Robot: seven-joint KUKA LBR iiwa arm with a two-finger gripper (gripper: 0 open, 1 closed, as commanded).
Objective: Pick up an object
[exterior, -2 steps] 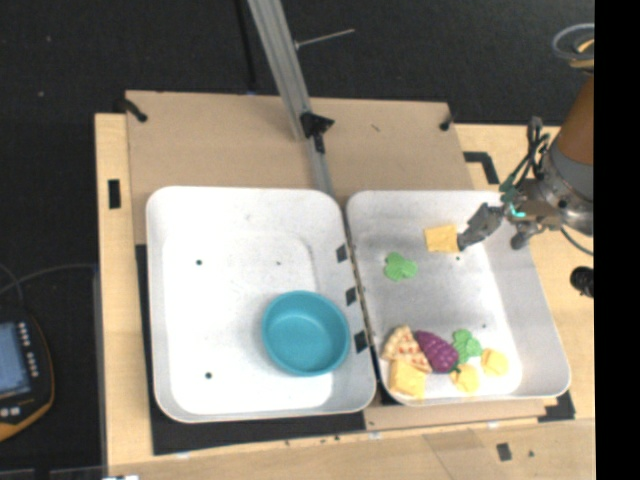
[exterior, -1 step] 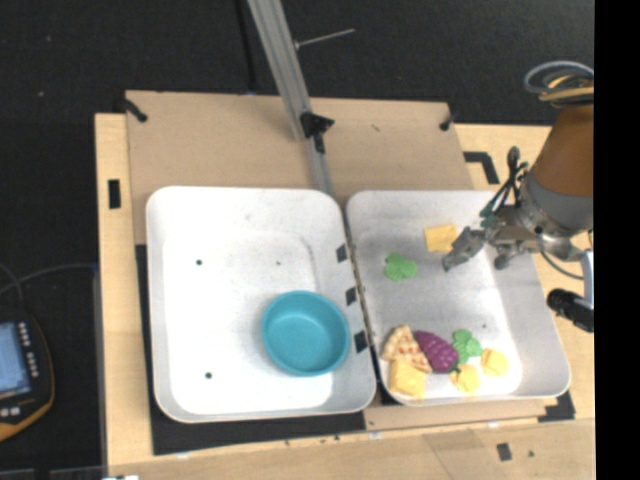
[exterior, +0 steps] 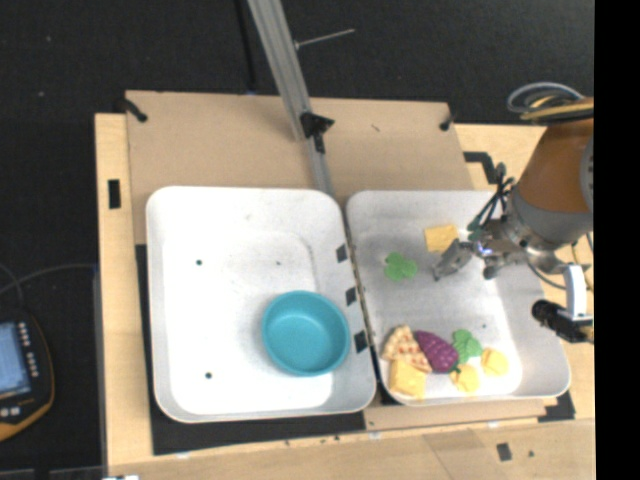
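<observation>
Gripper point(exterior: 465, 259) over right white bin point(exterior: 520, 373) on bench point(exterior: 115, 148)

One fixed overhead camera, slanted down on both bins point(exterior: 250, 208).

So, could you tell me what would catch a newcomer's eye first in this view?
Probably the blue bowl, alone near the front right corner of the left bin. Next, the cluster of small colourful toys packed along the front edge of the right bin, with a green piece and a yellow piece lying apart further back. The end effector hangs over the right bin beside the yellow piece.
</observation>
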